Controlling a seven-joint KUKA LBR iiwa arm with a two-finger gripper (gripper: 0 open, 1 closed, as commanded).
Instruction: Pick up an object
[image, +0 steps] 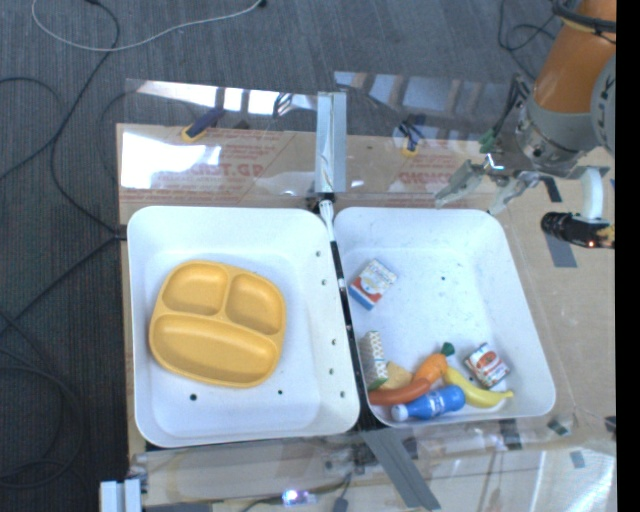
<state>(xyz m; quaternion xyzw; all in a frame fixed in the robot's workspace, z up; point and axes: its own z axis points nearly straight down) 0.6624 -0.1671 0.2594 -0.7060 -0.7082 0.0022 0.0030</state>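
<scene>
With its fingers spread wide and empty at the right bin's (520, 290) 1 o'clock corner, the gripper (487, 186) was well apart from the carrot (428, 370), which lay touching the banana (478, 392) and bottle (432, 405) at 6 o'clock, so a grasp there risked slipping or catching two things.

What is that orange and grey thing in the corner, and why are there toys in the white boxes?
That is a robot arm. One camera looks down on it from above. At its end is a gripper, two spread fingers like tongs, holding nothing. It hangs above the far edge of the right bin. Its job is to pick something up. That bin holds a small carton, a toy carrot, a banana, a blue bottle, a little can and a grey grater-like thing. The left bin holds a yellow divided plate.
</scene>
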